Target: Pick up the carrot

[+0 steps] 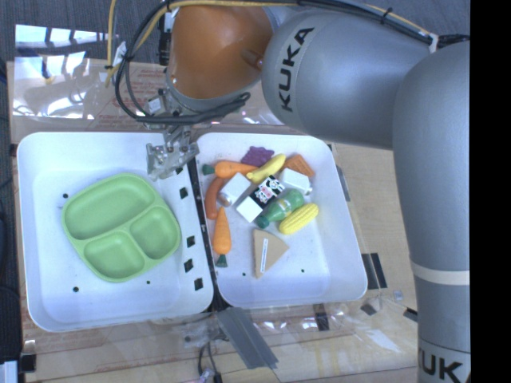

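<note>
Lying lengthwise by the right bin's [343, 246] left wall, the carrot [221, 236] looks light, stiff, smooth-skinned, best pinched across its thick middle; gripper [169, 159] hovers far-left, jaws' state unclear.

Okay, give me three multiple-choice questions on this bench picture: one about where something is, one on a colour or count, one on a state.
1. Where does the green plate lie?
A. in the left bin
B. in the right bin
C. on the bench outside both bins

2. How many compartments does the plate have?
A. two
B. three
C. five

3. Where is the claw relative to the carrot?
A. closed around it
B. above the divide between the bins, apart from it
C. pressing it into the plate

Answers: 1 A, the plate sits inside the left bin. 2 B, one large and two smaller sections show. 3 B, the carrot lies at the right bin's left edge, well below the claw in the view.
</note>
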`<state>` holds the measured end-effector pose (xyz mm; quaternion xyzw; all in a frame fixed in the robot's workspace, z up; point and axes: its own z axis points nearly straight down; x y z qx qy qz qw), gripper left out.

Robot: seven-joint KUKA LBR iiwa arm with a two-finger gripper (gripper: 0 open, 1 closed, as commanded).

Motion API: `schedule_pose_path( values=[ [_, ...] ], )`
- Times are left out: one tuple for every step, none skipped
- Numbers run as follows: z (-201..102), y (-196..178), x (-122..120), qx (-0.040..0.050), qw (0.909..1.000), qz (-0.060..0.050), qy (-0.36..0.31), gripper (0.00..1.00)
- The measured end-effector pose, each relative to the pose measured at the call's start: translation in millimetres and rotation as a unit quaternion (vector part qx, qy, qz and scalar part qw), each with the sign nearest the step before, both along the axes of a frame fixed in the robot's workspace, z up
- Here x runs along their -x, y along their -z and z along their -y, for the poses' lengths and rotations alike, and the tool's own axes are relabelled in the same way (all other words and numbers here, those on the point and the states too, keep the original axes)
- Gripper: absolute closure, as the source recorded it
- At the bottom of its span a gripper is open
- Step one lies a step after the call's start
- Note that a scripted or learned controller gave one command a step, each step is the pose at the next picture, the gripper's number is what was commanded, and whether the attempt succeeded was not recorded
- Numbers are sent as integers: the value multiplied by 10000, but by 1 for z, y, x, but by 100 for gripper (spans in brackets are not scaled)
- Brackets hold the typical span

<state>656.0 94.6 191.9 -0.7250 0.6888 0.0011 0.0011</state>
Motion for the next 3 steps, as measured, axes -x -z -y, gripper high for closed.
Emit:
schedule_pose_path(
  values=[
    [-80,-63,21,-5,10000,32,13,100],
    [-126,-53,47,9,9991,-9,413,100],
    [-119,-2,10,13,9976,-12,691,100]
  ],
)
